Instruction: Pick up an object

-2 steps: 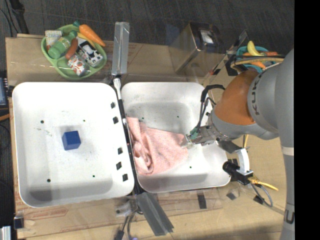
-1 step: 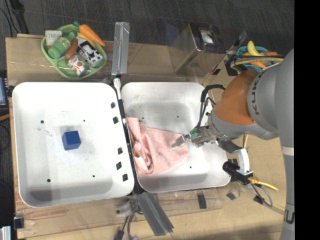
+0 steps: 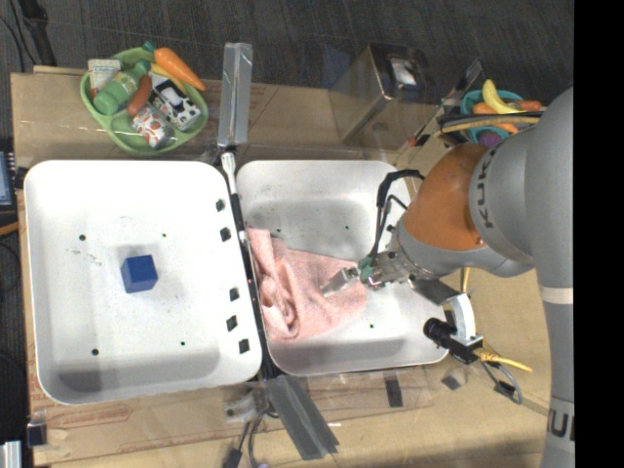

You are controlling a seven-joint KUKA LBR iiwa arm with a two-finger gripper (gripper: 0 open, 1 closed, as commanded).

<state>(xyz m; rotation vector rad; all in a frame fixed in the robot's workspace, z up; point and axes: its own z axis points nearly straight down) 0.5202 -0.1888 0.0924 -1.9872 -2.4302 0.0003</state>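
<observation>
One arm, bent low | claw [image 3: 343,279] over pink cloth [image 3: 304,295]

Grey arm [image 3: 526,193] with 1 orange band, black cable looping near wrist.

The grey arm [image 3: 531,203] enters from the right edge of the camera view, its thick upper link running down that side. It bends inward at a joint wrapped by the orange band [image 3: 444,208], then angles down and leftward to the wrist. The end effector [image 3: 343,279] points left, low, its metal fingers [image 3: 338,281] slanting down; whether they are apart or together is not clear
</observation>
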